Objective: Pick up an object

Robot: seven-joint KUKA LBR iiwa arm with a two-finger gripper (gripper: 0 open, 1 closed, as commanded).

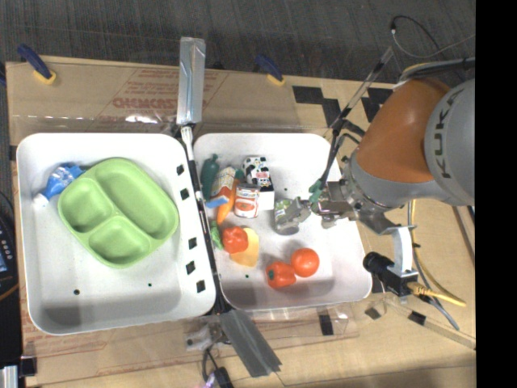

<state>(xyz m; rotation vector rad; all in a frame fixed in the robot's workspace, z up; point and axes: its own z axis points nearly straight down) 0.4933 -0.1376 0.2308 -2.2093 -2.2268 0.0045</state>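
Observation:
The right bin [339, 285] holds several small items. A red and white can [246, 201] stands near its middle, with a black and white cow-patterned box [256, 170] behind it. A dark green vegetable [210, 171] and an orange carrot piece [223, 207] lie by the left wall. Nearer the front are a red pepper [233, 238], a yellow piece [250, 250], an orange tomato [305, 262] and a small red item [279, 276]. My gripper [286, 216] hangs low over the bin's middle, just right of the can and above the tomato in the picture. Nothing shows in its grasp.
The left bin [48, 297] holds a green divided plate [119, 208] and a blue item [59, 179] at its back left corner. A metal divider [191, 79] runs between the bins. The arm's orange band [404, 136] overhangs the right bin's right edge.

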